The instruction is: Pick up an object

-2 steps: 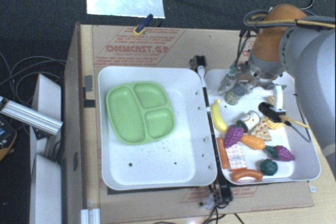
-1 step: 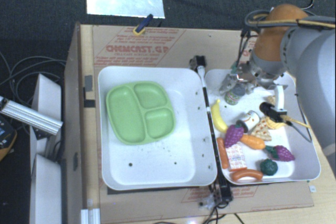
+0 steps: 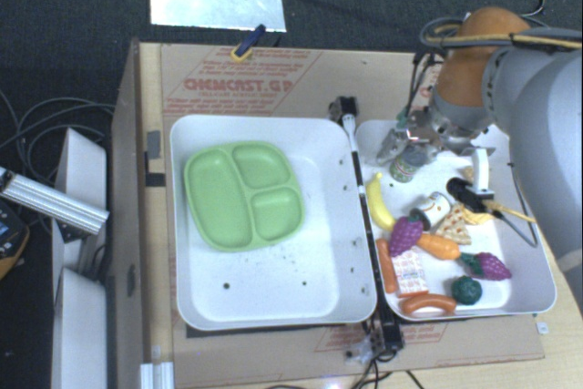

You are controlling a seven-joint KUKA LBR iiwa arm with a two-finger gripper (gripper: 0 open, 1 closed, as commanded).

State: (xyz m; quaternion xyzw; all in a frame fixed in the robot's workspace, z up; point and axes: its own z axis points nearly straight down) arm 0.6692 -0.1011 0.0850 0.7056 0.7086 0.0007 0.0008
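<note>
Reaching in from the right edge of the worktop, the grey arm with its orange band hangs over the far end of the right bin. Its tool sits low there, and whether it is open or closed cannot be told. A small greenish bottle stands just beneath it, touching or nearly so.

Toward the near end of that bin lie the loose toys: a yellow banana along the inner wall, a purple bunch of grapes, an orange carrot, a second purple bunch, a dark green piece and an orange ring in the near corner.

The left bin holds a green divided tray, lying flat toward its left wall.
</note>
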